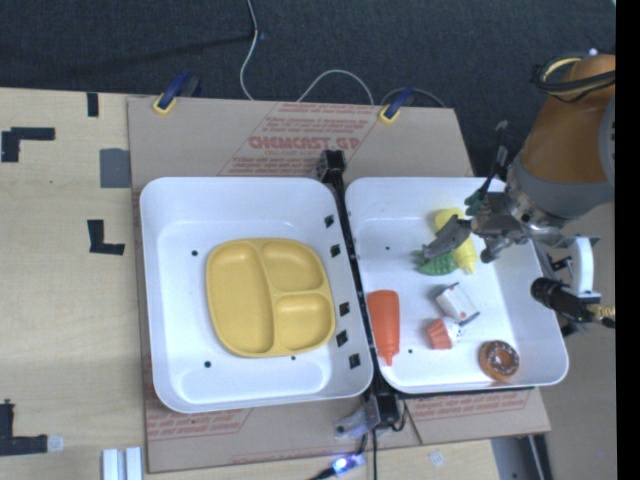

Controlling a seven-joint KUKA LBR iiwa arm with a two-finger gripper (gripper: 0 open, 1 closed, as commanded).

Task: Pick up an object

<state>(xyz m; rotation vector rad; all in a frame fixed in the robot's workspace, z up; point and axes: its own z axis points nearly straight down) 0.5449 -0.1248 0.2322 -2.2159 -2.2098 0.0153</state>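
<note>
From my remote seat, I am looking first at the left bin (pixel 160 268), where a yellow divided plate (pixel 268 296) is lying flat in the middle. Moving right over the black divider, the right bin (pixel 400 208) is holding the small things: an orange carrot-like toy (pixel 384 325) lying along the divider side, a small orange-and-white piece (pixel 442 334), a white-and-grey piece (pixel 455 301) just above it, and a brown donut (pixel 498 360) near the front right corner. Further back, a green-and-yellow toy (pixel 450 253) is lying, and the gripper (pixel 462 230) is hovering right over it — the fingers are looking spread, one dark finger pointing down toward the toy, but nothing is sitting between them yet. So I am judging that the pick is only approaching; closing and lifting are remaining. The bins are resting on a cardboard sheet (pixel 290 143) over a wooden bench (pixel 60 288), with dark carpet (pixel 120 18) behind and a white cable (pixel 260 38) crossing it.
</note>
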